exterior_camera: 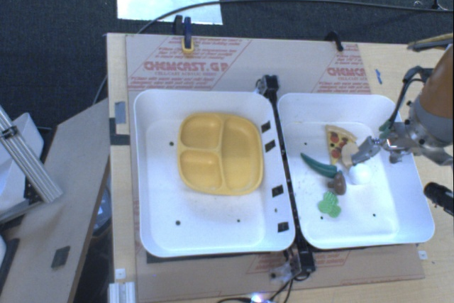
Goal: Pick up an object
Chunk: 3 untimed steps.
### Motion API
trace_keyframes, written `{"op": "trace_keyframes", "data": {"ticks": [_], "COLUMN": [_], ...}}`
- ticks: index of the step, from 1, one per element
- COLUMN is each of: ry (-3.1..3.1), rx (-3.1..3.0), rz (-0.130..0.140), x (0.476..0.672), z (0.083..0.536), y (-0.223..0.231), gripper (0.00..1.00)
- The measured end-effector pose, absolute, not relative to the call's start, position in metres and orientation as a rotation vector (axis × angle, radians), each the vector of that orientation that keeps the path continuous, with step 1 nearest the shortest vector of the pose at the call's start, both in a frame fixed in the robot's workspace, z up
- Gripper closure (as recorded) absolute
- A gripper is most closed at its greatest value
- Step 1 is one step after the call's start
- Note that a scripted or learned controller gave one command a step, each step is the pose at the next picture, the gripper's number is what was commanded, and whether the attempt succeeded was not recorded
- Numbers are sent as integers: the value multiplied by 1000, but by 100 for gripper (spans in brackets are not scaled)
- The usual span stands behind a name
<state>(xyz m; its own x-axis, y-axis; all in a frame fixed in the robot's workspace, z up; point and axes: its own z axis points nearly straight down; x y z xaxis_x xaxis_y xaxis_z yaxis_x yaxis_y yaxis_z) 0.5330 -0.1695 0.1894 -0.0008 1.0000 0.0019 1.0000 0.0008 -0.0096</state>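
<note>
The right bin (408, 227) holds a pizza slice toy (338, 141), a dark green pepper (318, 166), a small brown lump (338, 183), a light green leafy piece (328, 205) and a white rounded object (361, 173). My gripper (365, 152) reaches in from the right and hangs low over the bin's middle. It sits just right of the pizza slice and just above the white object. Nothing is visibly held in it.
The left bin (152, 223) carries a yellow divided plate (220, 153). A black hinge strip (280, 174) runs between the bins. Cables and a clamp (186, 35) lie at the bench's back edge. The arm's grey body (434, 113) overhangs the right bin's right rim.
</note>
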Motion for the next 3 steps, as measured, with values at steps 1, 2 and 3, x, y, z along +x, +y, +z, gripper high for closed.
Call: {"op": "trace_keyframes", "data": {"ticks": [1, 2, 3], "ry": [-2226, -2221, -2222], "rx": [-2218, -2219, -2219], "rz": [-1, 2, 1], "x": [536, 532, 532], "z": [195, 149, 86], "y": [-169, -177, -175], "gripper": [0, 0, 0]}}
